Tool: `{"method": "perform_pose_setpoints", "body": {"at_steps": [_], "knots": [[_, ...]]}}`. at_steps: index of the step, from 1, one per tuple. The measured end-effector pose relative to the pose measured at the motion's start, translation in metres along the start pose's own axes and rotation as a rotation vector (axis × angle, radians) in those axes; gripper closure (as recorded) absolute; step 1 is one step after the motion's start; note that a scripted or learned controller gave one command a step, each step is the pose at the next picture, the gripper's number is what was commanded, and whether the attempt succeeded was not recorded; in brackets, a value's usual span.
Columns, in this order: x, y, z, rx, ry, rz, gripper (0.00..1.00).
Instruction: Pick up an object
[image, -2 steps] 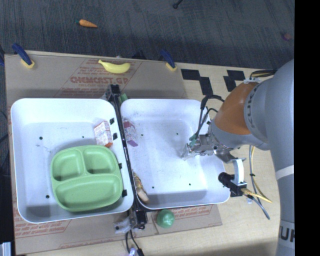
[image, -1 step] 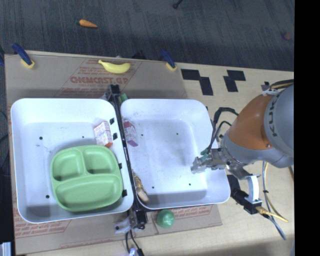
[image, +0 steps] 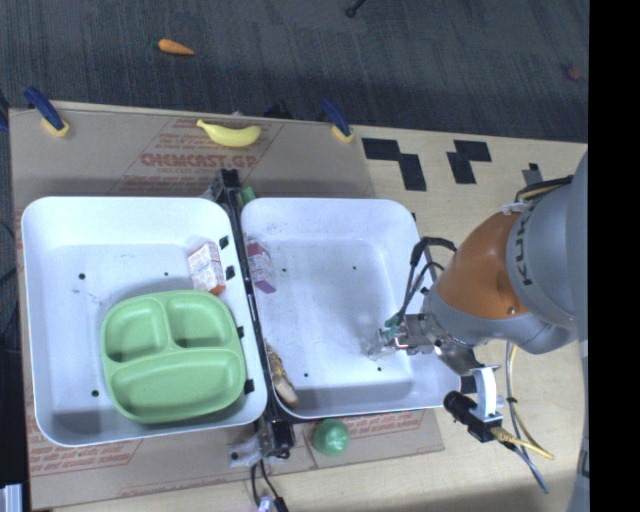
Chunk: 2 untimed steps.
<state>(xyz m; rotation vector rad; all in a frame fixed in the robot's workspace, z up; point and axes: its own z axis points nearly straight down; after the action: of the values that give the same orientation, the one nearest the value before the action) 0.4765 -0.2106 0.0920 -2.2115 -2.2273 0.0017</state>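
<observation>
Two shallow white bins are seen side by side on a cardboard-covered bench (image: 300, 155), the left bin (image: 60, 300) and the right bin (image: 330, 225) meeting along a dark central divider. The grey arm with its orange band (image: 480, 275) is reached in from the right, and the gripper (image: 385, 340) is lowered inside the right bin, near that bin's right wall and toward its front. Whether the gripper is open or closed cannot be told; the tip is small and blurred, and no object can be made out in it. A green divided tray (image: 175, 350) with three compartments is laid flat in the front part of the left bin. A small red and white packet (image: 206, 266) is lying just behind the tray, close to the divider. In the right bin, a second small packet (image: 259, 265) with reddish print is resting against the left wall. A tan object (image: 280, 385), possibly a piece of toy food, is lying in the front left corner of the right bin. Outside the bins, a yellow banana (image: 230, 131) is placed on the cardboard behind them, a green ball (image: 330, 437) is sitting in front of the right bin, and an orange carrot-like item (image: 176, 46) is lying on the dark floor beyond the bench.
</observation>
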Motion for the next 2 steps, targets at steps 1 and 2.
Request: {"method": "perform_pose_setpoints", "body": {"at_steps": [1,2], "knots": [[0.054,0.001,0.000,0.000,0.001,-0.002,1.00],[0.080,0.001,0.001,0.001,0.001,-0.001,1.00]]}}
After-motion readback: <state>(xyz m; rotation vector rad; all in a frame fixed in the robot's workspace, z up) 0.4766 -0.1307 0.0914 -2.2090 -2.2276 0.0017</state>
